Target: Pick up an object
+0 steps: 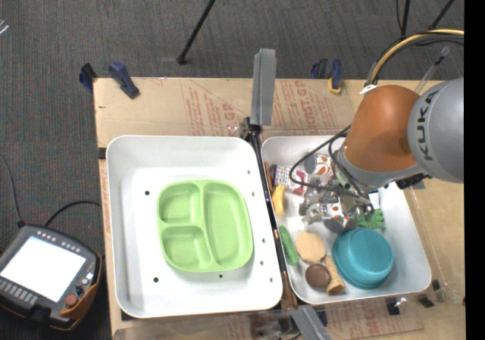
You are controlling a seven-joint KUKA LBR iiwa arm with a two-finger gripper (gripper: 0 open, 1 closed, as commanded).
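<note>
Grey arm with orange band reaching into the right shallow white bin (415,255).

Two-finger gripper (331,208) sits low among mixed clutter (finger state cannot be told); round teal plastic bowl (364,257) lies just beside it, nearer the front. Green three-compartment plastic tray (204,226) lies alone in the left white bin (125,179).
</note>
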